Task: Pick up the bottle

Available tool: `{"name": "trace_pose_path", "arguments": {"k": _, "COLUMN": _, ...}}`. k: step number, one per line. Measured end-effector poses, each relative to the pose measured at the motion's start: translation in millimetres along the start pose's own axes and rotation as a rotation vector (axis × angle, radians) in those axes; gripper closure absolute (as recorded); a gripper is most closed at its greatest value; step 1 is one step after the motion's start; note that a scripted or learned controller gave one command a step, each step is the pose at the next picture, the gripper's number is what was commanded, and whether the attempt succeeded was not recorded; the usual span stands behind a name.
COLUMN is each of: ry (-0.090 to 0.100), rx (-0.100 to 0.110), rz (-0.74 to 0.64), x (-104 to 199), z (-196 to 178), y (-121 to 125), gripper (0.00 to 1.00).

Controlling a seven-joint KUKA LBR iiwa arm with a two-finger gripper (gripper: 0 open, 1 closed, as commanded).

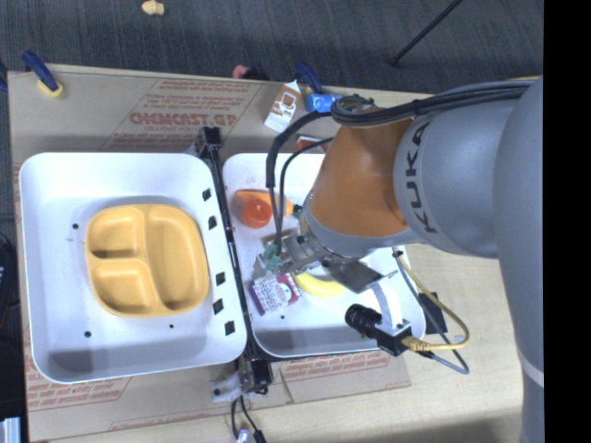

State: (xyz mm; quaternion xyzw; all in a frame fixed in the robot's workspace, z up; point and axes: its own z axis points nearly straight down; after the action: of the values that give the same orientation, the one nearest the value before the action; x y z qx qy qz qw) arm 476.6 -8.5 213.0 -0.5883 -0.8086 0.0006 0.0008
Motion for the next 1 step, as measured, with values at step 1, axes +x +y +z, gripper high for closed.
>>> {"name": "trace_pose_path", "arguments": {"k": 1, "ry": 0.002, "rx": 0.003, "rz": -0.293, "x": -1.1, "z": 21.6, "y": -1.2, "gripper": 1.0}}
